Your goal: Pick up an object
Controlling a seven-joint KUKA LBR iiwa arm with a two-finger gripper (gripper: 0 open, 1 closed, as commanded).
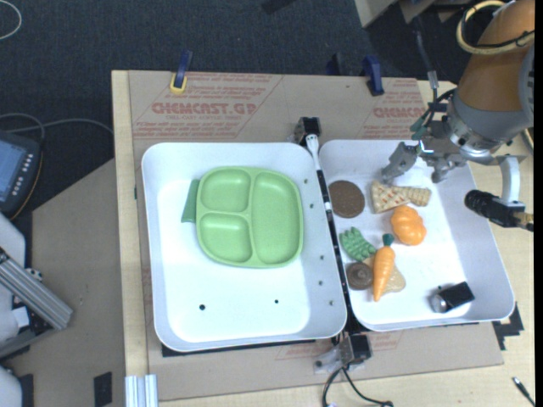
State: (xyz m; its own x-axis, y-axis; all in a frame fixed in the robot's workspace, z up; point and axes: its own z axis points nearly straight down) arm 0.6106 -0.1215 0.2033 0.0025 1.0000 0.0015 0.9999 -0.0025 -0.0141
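Observation:
My gripper hangs open over the back of the right bin, its two grey fingers spread, with nothing between them. Just below it lies a tan waffle-like piece. A brown round cookie sits to the left of that. An orange fruit lies below the waffle piece. Further forward are a green leafy piece, an orange carrot and a brown round item beside it. A small black block rests near the bin's front right corner.
The left bin holds a green divided plate. Blue and yellow clamps hold the cardboard bench cover at the back. A black part of the arm juts over the right bin's right rim.

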